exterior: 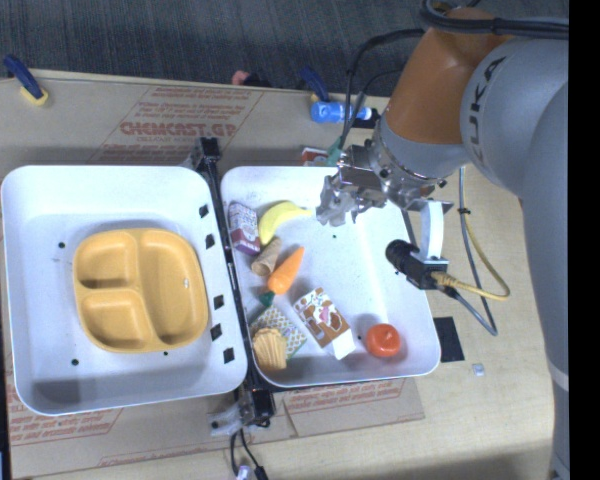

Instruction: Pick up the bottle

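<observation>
Hovering over the upper part of the right bin (420, 353), the pincer (337, 208) shows no object between its fingers; how wide they stand I cannot tell. No clear bottle is identifiable among the banana (277, 217), carrot (286, 269), carton (325, 322) and tomato (383, 340) below; confirming the target first seems wise.

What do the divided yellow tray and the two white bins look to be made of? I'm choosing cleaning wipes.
The yellow tray looks like moulded plastic with a smooth matte finish: one even colour, rounded compartment edges. The left bin and the right bin seem to be thin, formed white plastic, slightly glossy, with rounded corners and soft highlights. The picture cannot confirm either.
</observation>
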{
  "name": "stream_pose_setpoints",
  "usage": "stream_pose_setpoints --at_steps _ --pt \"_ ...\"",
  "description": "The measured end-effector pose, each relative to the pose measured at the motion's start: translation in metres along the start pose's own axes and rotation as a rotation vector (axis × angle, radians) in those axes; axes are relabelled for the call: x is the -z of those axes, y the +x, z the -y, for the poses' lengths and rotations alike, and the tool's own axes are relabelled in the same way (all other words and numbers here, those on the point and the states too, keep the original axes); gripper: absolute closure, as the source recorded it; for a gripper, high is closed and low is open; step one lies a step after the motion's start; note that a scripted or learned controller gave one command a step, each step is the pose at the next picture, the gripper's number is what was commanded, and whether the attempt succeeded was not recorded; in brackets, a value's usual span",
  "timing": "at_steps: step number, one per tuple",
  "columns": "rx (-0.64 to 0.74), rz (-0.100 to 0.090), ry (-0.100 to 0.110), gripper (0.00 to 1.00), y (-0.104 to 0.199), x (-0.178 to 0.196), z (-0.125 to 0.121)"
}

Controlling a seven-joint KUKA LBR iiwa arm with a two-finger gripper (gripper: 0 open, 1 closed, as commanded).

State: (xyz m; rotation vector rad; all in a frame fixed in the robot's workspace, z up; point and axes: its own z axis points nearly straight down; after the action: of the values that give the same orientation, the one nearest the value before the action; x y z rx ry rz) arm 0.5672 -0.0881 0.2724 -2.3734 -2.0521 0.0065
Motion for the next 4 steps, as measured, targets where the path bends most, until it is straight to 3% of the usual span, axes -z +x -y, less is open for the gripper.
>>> stream_pose_setpoints --at_steps 1,2,3,4 --pt "0.082 0.001 0.0 1.0 -0.011 -0.028 0.074" --pt "-0.053 0.001 -0.003 1.0 0.023 0.008 0.095" --pt "0.052 -0.001 -0.001 1.0 0.058 -0.001 0.1" --pt "0.131 0.001 0.0 1.0 0.1 -0.071 0.107"
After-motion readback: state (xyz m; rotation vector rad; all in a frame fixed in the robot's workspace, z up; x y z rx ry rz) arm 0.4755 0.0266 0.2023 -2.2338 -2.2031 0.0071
